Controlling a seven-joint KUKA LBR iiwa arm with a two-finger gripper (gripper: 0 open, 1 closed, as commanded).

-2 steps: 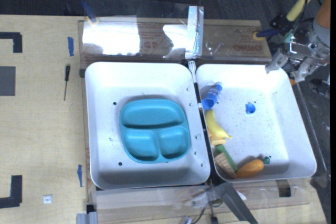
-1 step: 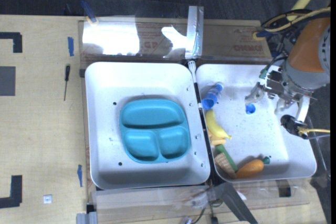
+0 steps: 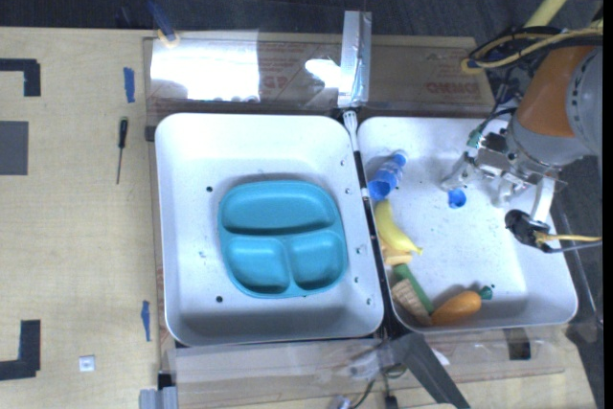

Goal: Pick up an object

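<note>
Gripper (image 3: pixel 476 175) over right bin (image 3: pixel 536 297), upper right part, above a small blue cap (image 3: pixel 457 199); can't tell jaw state. Blue bottle (image 3: pixel 385 176), banana (image 3: pixel 393 233), brush (image 3: pixel 410 292) and carrot (image 3: pixel 456 304) along bin's left and front. Blue divided tray (image 3: pixel 281 236) in left bin (image 3: pixel 192 158).

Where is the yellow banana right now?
In the camera view, the yellow banana lies in the right-hand white bin, against its left wall, between the clear plastic bottle with a blue cap above and the orange carrot below.
</note>
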